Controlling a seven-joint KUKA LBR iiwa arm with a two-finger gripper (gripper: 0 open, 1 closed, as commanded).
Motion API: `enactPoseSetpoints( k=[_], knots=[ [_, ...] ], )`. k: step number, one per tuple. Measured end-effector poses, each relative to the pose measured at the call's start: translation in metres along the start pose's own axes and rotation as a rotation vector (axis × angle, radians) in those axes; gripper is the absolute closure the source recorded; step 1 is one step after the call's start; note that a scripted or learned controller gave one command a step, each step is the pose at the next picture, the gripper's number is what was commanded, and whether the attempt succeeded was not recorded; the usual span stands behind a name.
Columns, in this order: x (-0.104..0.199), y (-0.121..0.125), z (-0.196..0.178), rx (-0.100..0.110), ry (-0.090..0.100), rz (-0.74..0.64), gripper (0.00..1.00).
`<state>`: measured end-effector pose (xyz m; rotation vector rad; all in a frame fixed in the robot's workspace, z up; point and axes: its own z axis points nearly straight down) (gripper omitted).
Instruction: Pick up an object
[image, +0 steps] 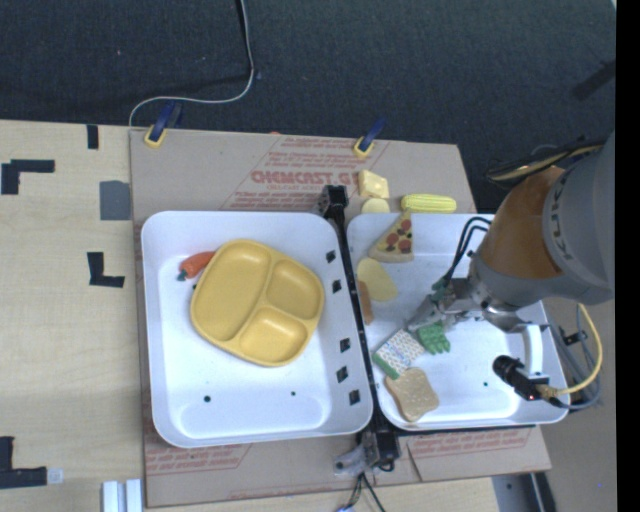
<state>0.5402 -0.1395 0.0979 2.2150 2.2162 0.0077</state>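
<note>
- A green toy vegetable (434, 338) lies near the middle of the right bin (470, 408), just beside a speckled cracker-like piece (398, 351) and above a slice of toy bread (412, 393).
- The gripper (443, 312) hangs directly over the green piece, its tip touching or nearly touching it; whether the pincer is open, closed or gripping cannot be told from this angle.
- Judged from this pose, the step in hand is the grasp on the green piece; done well, it means straddling that piece alone, keeping clear of the cracker, and closing fully before any lift.
- Toy pizza (396, 241), pale yellow pieces (376, 279) and corn (428, 204) crowd the bin's far end.
- In the left bin (240, 405) a yellow divided plate (257, 301) sits beside an orange carrot (196, 263).
</note>
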Motion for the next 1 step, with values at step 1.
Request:
enactPoseSetpoints(
  k=[1],
  knots=[
    [0.0752,0.0093,-0.0918,0.003,0.004,-0.009,1.00]
  ],
)
